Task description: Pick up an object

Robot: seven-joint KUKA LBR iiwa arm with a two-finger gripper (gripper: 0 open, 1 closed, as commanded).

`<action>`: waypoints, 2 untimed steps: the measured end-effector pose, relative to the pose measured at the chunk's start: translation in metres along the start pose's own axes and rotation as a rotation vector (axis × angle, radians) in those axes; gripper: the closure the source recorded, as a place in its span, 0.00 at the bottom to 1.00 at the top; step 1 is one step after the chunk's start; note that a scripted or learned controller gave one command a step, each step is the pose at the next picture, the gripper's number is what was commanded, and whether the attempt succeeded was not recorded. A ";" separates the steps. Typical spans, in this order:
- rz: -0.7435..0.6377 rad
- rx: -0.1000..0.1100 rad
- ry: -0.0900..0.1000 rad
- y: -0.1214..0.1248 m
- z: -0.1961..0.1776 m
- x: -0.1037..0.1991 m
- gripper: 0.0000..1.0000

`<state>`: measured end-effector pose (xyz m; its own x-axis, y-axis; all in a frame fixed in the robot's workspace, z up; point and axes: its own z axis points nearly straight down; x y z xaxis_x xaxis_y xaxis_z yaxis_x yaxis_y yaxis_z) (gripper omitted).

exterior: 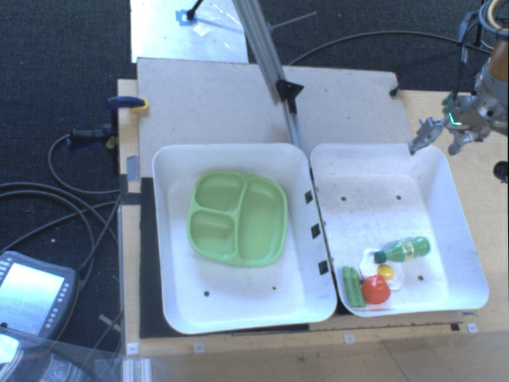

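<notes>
Near the front of the right bin (445,189) lie a small green bottle (404,250), a fried egg toy (383,271), a red tomato (376,290) and a green pod-like vegetable (352,286). My gripper (442,136) hangs at the far right corner of the right bin, above its rim. Its two fingers are spread apart with nothing between them. It is well away from the toys, which lie toward the near side of the bin.
The left bin (171,237) holds a light green divided plate (238,218). A metal pole (266,46) slants down to the seam between the bins. Cables and a teach pendant (28,293) lie on the floor at left.
</notes>
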<state>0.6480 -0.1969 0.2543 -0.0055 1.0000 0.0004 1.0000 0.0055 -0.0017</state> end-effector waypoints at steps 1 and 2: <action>-0.002 -0.003 -0.001 0.001 -0.002 0.000 0.00; -0.003 -0.001 -0.001 0.006 0.041 0.004 0.00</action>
<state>0.6539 -0.1931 0.2133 -0.0088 1.0000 -0.0004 1.0000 0.0088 -0.0010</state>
